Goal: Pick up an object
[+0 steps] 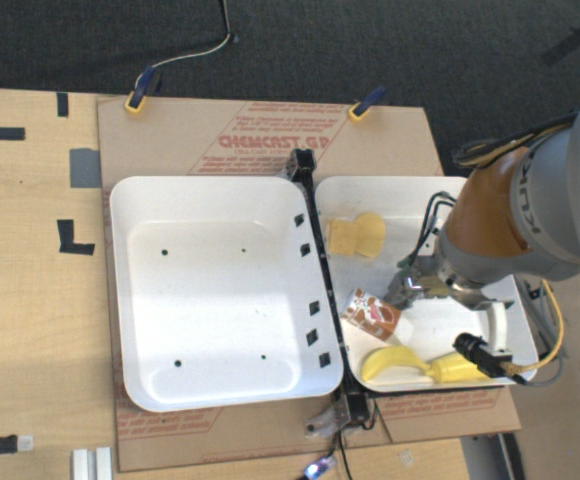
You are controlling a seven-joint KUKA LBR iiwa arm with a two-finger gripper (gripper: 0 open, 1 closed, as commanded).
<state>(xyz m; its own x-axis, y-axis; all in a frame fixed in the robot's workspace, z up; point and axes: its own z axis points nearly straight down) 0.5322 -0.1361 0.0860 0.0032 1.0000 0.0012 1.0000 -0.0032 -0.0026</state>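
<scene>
Banana (pixel 395 361) lies in the right bin (pixel 410 190) along its front edge, long axis left-right, beside a red packet (pixel 372 313). Hand (pixel 410 286) hovers above; its grip I cannot tell. Cardboard (pixel 270 138) covers the wooden tabletop (pixel 30 268); dark carpet (pixel 370 28) behind.

end effector (pixel 402 290) beside red packet (pixel 371 313).

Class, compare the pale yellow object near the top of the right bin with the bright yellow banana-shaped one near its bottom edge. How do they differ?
The pale yellow object is blocky and muted in colour; the banana-shaped object is long, curved and a stronger yellow. The pale one lies toward the far side of the right bin, the banana against its near edge. Both lie in the right bin, apart from the gripper.
</scene>
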